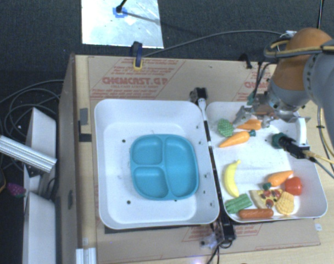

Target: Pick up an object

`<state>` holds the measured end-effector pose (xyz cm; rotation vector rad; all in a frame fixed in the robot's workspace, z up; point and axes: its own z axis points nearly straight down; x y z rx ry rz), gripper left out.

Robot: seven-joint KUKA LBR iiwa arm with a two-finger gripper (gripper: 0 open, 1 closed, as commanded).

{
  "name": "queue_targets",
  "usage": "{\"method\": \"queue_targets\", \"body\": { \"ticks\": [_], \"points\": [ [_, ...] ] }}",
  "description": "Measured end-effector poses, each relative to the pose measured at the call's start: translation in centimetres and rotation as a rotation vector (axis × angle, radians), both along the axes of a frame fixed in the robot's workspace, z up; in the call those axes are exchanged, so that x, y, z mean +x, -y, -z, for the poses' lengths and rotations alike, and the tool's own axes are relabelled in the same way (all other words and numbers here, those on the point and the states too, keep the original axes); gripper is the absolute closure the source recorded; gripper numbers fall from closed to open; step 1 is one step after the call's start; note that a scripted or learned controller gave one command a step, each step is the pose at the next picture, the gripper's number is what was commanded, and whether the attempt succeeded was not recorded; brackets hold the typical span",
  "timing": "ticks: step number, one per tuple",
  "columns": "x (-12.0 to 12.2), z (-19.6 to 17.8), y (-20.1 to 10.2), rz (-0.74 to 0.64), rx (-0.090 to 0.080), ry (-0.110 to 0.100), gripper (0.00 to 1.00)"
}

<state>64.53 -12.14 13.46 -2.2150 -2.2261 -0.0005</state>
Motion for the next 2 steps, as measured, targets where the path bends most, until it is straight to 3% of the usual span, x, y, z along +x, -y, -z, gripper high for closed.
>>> {"method": "queue_targets", "body": {
  "ticks": [1,2],
  "points": [
    [1.8,4.0,-3.9,0.0,0.003,0.0,0.0],
    [1.9,3.0,-3.8,-0.001,-0.001,0.007,1.0]
  ]
}}
